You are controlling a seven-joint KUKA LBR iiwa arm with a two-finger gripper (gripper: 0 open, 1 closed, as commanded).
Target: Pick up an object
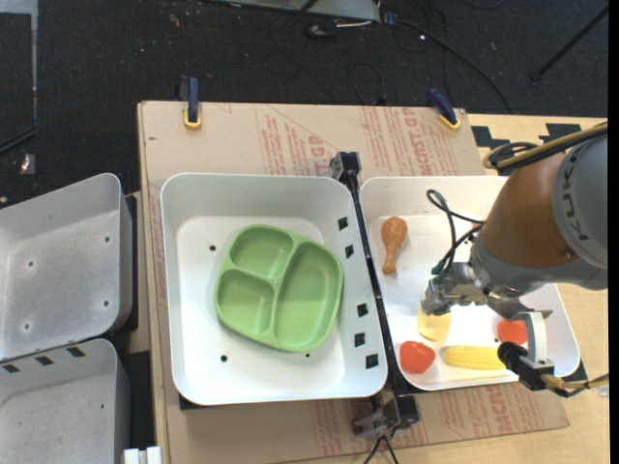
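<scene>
Camera view: the right bin (pixel 406 201) is the landmark here. Inside it lie a brown drumstick (pixel 392 241) toward its far left, a pale yellow block (pixel 434 327) near its middle, a red tomato-like piece (pixel 417 357) at its near left corner, and a yellow corn cob (pixel 473 358) along its near edge just right of the red piece. Another red thing (pixel 512 333) peeks out toward the bin's right side, partly hidden by the arm. The gripper (pixel 440 296) sits low over the bin's middle, right above and seemingly touching the top of the pale yellow block. Whether its fingers are spread or closed cannot be told from this angle, and nothing can be seen between them.

The pale block looks like the likely target. It appears to be a small toy food piece, probably light, hard plastic and smooth, so it may slip if pinched near an edge. The safest hold would be across its two flat opposite sides, near the middle of its height, with the fingers straddling it squarely. The red piece and the corn cob lie near it on the bin's near side, so a tilted closing could nudge them.

To the left of the right bin, the other bin (pixel 184 211) holds a green divided plate (pixel 280 286), well apart from the gripper.
</scene>
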